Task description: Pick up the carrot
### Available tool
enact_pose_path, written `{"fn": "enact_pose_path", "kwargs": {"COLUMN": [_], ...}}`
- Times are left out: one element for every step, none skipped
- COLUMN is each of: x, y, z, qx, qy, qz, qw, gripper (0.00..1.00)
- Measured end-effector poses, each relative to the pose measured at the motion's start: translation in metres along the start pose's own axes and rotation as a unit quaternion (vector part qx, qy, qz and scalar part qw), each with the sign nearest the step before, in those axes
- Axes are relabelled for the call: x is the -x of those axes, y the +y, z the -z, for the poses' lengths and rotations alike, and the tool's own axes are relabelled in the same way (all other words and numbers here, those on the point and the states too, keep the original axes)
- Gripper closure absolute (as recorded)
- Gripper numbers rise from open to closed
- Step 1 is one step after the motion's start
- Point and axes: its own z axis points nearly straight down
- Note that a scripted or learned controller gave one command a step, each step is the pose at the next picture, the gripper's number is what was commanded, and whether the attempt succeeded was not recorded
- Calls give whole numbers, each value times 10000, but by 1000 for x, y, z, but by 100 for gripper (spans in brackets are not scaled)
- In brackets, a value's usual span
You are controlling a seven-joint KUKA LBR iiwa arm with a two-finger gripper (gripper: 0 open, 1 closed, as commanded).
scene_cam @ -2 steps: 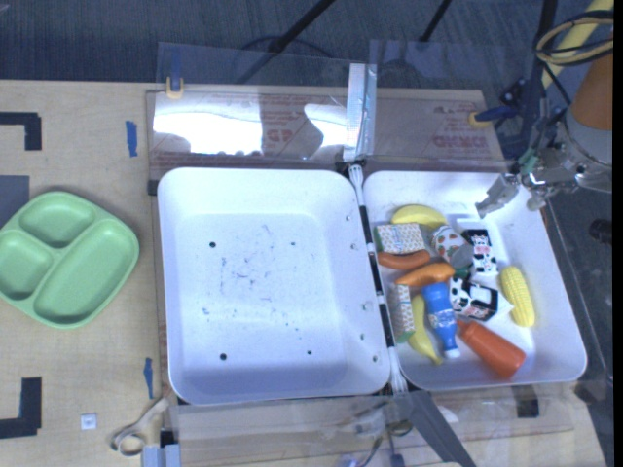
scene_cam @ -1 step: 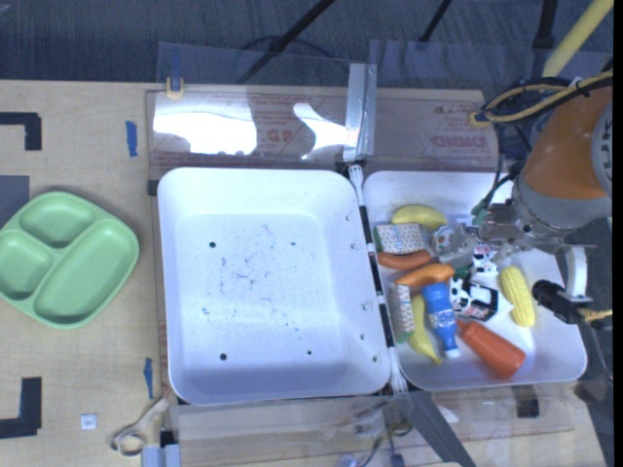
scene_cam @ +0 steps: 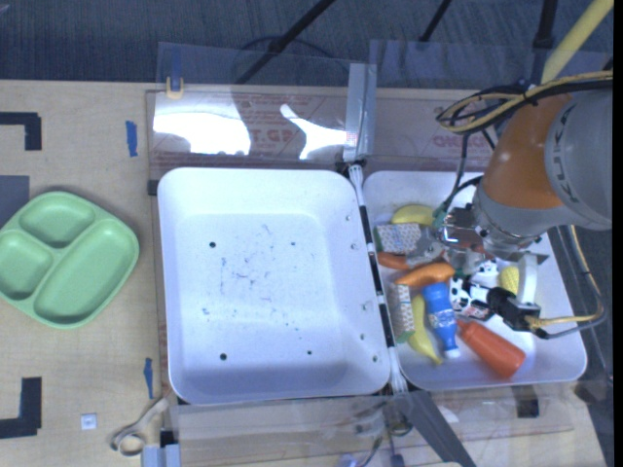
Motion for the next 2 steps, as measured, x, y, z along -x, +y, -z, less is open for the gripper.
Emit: {"fn": "enact_pose_path", "kwargs": {"x": [5,6], "y": [-22,-21], "z": [-37,-27], "qx": [46,60], "qy": [1,4], "qz": [-438,-456], "qw": [9990,9989], "gripper": [0,100]}}
